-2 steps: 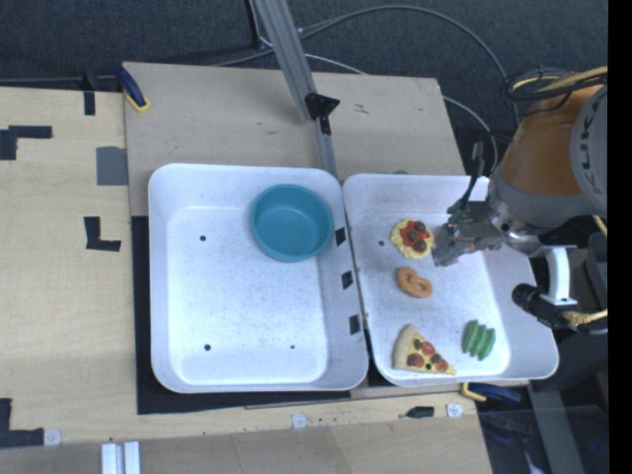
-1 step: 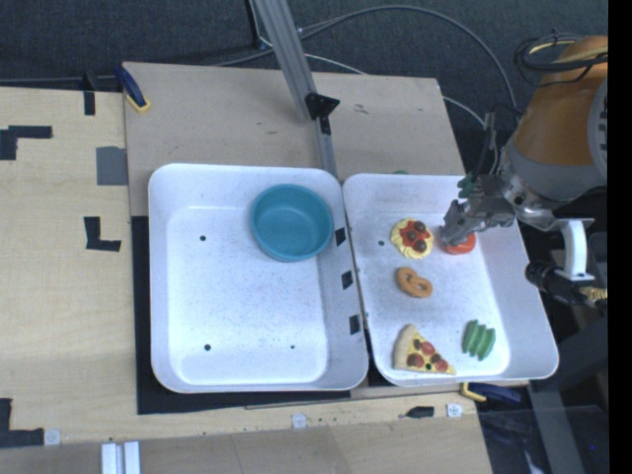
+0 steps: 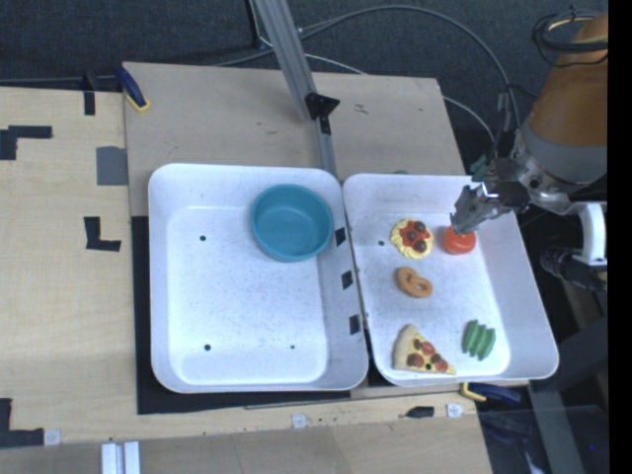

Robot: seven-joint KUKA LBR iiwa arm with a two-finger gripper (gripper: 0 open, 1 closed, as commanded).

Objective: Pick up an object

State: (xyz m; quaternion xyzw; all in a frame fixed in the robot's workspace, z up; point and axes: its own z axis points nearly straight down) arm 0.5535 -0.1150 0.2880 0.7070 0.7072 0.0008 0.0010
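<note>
Tomato (image 3: 458,241) in right bin (image 3: 513,294), upper part, close to far-right wall. Gripper (image 3: 468,211) directly over it, tips seeming to sit just above the red top, slightly toward the back wall. Opening of gripper: cannot tell, dark and blurred against the arm; nothing seen held. Relation that matters: tomato just below and a touch nearer the camera than the tips, so judged a short straight drop with almost no sideways shift. Round and squat, no long axis to line up with; any closing direction should serve. Round pizza (image 3: 411,237) just beside tomato on its left, apart but near; a wide approach may nudge it. Pretzel (image 3: 414,283) below pizza, further from gripper. Pizza slice (image 3: 422,351) and green pepper (image 3: 478,340) at near end of the same bin, well apart from gripper. Blue bowl (image 3: 291,222) in left bin (image 3: 197,294), upper right corner, across the divide and far from the arm. Judged nearest and easiest target: tomato. Risk judged: bin wall close on the right, smooth round skin apt to slip out if tips land off centre.
</note>
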